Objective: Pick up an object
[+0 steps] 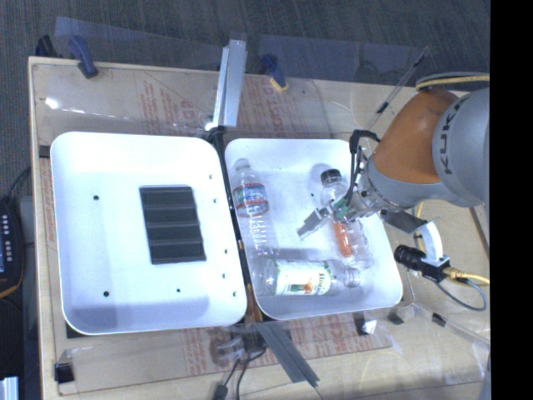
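My gripper (331, 213) is low in the right bin (287, 158), toward its right side. Just under and right of it lies a small clear bottle with orange contents (345, 238). A small clear bottle with a black cap (330, 178) lies just behind the gripper. A clear water bottle with a blue-red label (251, 202) lies along the bin's left wall. Along the front wall lies a bottle with a green and white label (304, 278). The gripper's body hides whether anything is held.
The left bin (92, 165) holds a black ridged rectangular block (172, 224) at its middle. A metal post (228, 82) stands behind the gap between the bins. The grey and orange arm (425, 152) overhangs the right bin's right wall.
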`<action>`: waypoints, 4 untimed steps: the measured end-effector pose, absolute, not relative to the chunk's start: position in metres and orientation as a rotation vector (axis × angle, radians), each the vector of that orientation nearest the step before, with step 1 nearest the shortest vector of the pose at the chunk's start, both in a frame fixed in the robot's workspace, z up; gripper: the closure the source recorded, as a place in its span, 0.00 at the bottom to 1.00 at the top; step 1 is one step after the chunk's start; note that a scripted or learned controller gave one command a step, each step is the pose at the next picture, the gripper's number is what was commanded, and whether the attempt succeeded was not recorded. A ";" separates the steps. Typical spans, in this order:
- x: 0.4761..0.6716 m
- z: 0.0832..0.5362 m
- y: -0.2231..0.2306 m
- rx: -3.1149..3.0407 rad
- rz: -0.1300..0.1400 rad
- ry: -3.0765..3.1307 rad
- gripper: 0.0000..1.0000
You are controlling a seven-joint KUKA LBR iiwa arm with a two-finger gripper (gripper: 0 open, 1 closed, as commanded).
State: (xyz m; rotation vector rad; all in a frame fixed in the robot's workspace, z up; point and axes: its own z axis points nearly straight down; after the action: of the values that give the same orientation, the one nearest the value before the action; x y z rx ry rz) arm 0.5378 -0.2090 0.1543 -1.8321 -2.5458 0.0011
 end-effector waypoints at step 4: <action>0.544 0.146 -0.211 -1.723 0.000 -2.627 0.00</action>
State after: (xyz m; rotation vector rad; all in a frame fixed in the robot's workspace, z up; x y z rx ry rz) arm 0.5436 -0.2105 0.1458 -1.7234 -2.6268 0.0004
